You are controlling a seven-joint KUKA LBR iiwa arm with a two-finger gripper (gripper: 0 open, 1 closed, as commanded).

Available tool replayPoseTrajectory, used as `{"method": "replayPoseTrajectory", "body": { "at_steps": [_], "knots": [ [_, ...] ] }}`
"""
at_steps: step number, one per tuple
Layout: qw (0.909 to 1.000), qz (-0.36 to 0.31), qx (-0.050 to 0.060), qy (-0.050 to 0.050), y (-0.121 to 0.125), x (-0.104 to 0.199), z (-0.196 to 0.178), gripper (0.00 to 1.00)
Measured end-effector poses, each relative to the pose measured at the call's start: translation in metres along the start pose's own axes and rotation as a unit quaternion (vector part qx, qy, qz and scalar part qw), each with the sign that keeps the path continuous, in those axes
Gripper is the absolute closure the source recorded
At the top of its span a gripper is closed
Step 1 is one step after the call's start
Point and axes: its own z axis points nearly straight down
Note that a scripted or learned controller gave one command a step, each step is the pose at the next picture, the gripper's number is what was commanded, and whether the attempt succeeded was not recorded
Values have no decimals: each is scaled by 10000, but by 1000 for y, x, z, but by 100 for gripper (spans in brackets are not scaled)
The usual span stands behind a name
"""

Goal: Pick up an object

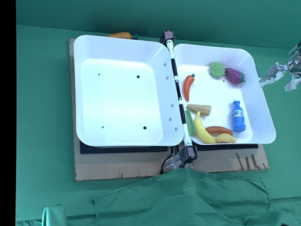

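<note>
Looking across from the left, you have the left bin [123, 100] bare of toys and far from the claw [282, 79], with an orange toy [121, 35] lying outside it at the far rim. Nearer the claw, the right bin [263, 117] holds everything worth grabbing — a red pepper [188, 86], a cone-like piece [199, 109], a banana [202, 130], a sausage [218, 130], a blue bottle [238, 117], and green and purple grape bunches [226, 72]. The grapes lie closest, just left of the claw; the bottle sits left and nearer the camera. Nothing is picked up yet. The claw hangs outside the bin's right rim, clutching nothing — whether its fingers are parted, you cannot tell. The whole job is left: reach in, lower, grasp, lift.
</note>
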Motion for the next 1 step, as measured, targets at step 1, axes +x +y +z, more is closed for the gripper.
{"method": "replayPoseTrajectory", "body": {
  "at_steps": [1],
  "knots": [
    [10000, 16, -36, -18, 1, -1, -13, 100]
  ]
}}
